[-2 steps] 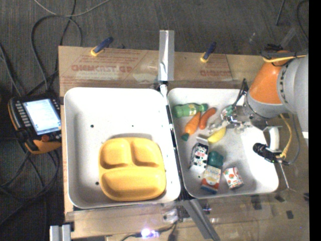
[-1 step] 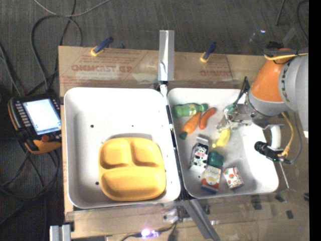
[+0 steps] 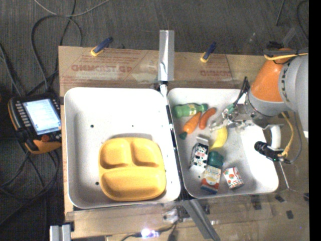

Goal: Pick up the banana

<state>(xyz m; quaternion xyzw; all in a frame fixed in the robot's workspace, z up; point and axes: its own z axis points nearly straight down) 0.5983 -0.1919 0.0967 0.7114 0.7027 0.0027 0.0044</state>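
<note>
Two shallow white bins sit side by side on the worktop point(image 3: 75, 64). The left bin point(image 3: 80, 109) holds one yellow tray point(image 3: 132, 168) with three compartments, lying toward its near side. The right bin point(image 3: 261, 177) holds several small things: one banana point(image 3: 219, 139), one green bottle point(image 3: 189, 109), two orange carrots point(image 3: 192, 124) lying side by side near the bottle, one black-and-white carton point(image 3: 199, 155), one small container with a green top point(image 3: 213, 170), and one red-and-white carton point(image 3: 232, 177). Two clamps with blue handles point(image 3: 102, 45) grip the far edge of the worktop, and one handheld screen point(image 3: 37, 115) lies off to the left of the bins.

The banana lies near the middle of the right bin, just right of the carrots and above the green-topped container, its long axis running roughly top to bottom. The arm point(image 3: 281, 87) comes in from the right, its orange band above the bin's far right corner, wrist bent down toward the bin. The jaws point(image 3: 232, 117) hang just above the banana's upper end, perhaps touching it; how far apart they stand cannot be told from this slant.
</note>
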